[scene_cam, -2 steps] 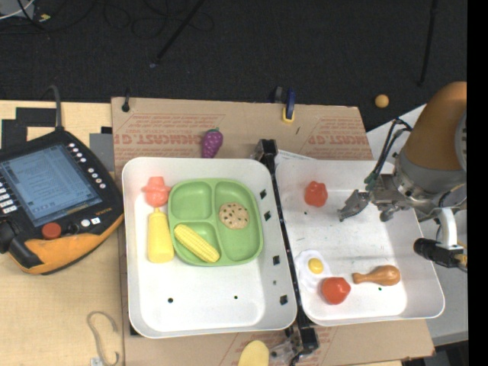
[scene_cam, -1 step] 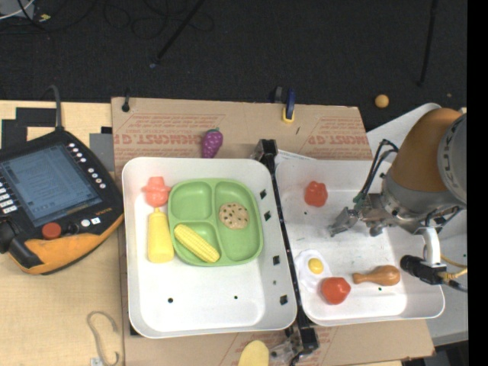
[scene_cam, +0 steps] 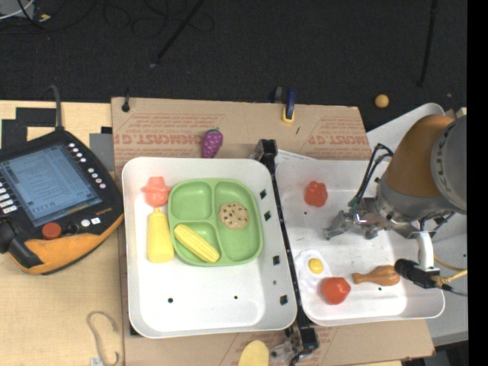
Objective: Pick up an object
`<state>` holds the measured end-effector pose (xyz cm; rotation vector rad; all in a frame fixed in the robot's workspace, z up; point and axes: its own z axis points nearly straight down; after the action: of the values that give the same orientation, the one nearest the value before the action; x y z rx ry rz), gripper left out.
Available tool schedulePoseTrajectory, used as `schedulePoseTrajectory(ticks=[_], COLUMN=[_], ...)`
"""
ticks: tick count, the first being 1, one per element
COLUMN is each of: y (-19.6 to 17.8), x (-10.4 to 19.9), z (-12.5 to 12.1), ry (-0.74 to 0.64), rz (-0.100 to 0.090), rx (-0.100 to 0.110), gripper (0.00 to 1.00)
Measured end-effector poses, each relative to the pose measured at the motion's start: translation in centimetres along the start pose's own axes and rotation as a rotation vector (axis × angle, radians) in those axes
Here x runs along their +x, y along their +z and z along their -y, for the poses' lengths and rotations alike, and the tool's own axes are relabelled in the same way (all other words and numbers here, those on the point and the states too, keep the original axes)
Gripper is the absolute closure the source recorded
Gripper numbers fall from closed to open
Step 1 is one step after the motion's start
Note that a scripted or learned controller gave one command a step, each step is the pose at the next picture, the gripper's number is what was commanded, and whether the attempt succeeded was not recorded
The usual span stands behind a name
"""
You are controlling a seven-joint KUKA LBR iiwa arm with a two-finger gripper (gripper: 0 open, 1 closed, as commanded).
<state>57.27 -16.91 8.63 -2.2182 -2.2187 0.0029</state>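
My gripper [scene_cam: 335, 229] hangs low over the middle of the right bin [scene_cam: 347, 175], reaching in from the right, with nothing seen held in it. A red pepper [scene_cam: 316, 194] lies up and to the left of it. Below it lie a fried egg [scene_cam: 314, 265], a red tomato [scene_cam: 334, 290] and a brown chicken drumstick [scene_cam: 376, 277]. In the left bin [scene_cam: 198, 300] a green divided plate [scene_cam: 194, 200] carries a cookie [scene_cam: 234, 216] and a corn cob [scene_cam: 197, 242]. A yellow bottle [scene_cam: 158, 236] and a pink toy [scene_cam: 155, 191] lie beside the plate.
Purple grapes [scene_cam: 212, 142] rest on the cardboard behind the left bin. A yellow object [scene_cam: 254, 353] sits at the front edge. A teach pendant [scene_cam: 53, 197] lies on the bench at the left. The bins' shared wall [scene_cam: 276, 227] runs left of the gripper.
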Motion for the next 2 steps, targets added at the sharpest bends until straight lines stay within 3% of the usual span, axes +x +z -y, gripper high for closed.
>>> schedulePoseTrajectory(ticks=[1, 2], y=[-1.1, -6.3], x=[-0.2, -0.8], z=[0.0, 1.0], ry=[0.003, 0.008], rz=[0.000, 0.002], rx=[-0.001, -0.006], gripper=[1.00, 1.00])
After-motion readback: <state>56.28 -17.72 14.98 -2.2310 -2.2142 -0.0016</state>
